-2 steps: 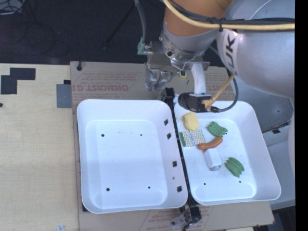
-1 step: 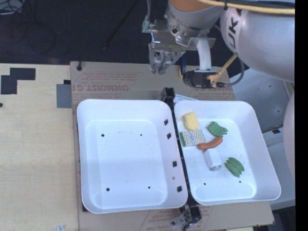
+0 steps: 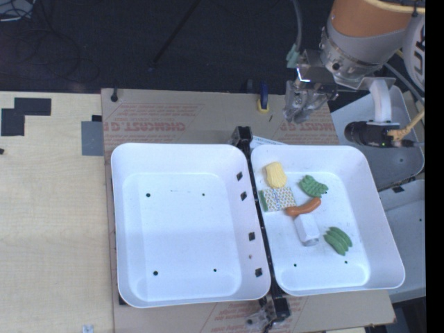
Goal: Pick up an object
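Nearest the camera, the front rims of the two white bins meet over a black clamp (image 3: 276, 309) at the bench edge. The left bin (image 3: 132, 186) shows just its bare floor with four small dark holes. The right bin (image 3: 378, 255) holds all the objects, grouped in its middle and upper part. Closest to the front lies a green pea pod (image 3: 338, 240), and just left of it a small grey cylinder (image 3: 307, 230). Above the cylinder, touching or nearly touching it, an orange carrot-like piece (image 3: 304, 208) lies at a slant. To its left sits a green-and-white patterned block (image 3: 277, 199), close to the divider between the bins. Behind the block is a yellow corn cob (image 3: 275, 175), and to the right of that a second green pod (image 3: 313, 186).

Both bins rest on a brown cardboard sheet (image 3: 180, 116) printed with red lettering, laid over a pale wooden bench (image 3: 48, 220) with a few dark and grey patches at the left.

Farther back, the gripper (image 3: 303, 108) hangs above the cardboard, beyond the right bin's far rim and well apart from every object; nothing is between its fingers, though whether they are spread or closed cannot be told. Behind it rises the grey arm with its orange band (image 3: 364, 9), against a dark background with cables.
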Motion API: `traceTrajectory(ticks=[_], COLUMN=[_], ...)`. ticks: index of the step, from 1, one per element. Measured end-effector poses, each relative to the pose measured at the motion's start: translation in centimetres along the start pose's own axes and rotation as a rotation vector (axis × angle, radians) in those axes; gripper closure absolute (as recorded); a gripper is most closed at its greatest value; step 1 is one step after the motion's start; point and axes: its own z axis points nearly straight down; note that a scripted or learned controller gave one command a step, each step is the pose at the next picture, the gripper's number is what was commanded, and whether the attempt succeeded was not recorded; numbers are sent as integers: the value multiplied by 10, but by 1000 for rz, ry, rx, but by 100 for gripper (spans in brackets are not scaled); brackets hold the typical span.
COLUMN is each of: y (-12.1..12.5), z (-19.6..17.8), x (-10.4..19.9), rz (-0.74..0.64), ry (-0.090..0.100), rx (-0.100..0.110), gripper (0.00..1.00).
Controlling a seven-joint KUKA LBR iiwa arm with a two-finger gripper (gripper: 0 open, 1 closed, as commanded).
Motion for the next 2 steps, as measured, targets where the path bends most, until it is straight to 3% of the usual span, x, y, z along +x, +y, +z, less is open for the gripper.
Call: traceTrajectory(ticks=[1, 2], y=[-54, -67], z=[53, 92], x=[-33, 49], rz=[-7, -19], ry=[3, 6], rx=[5, 4], gripper=[100, 100])
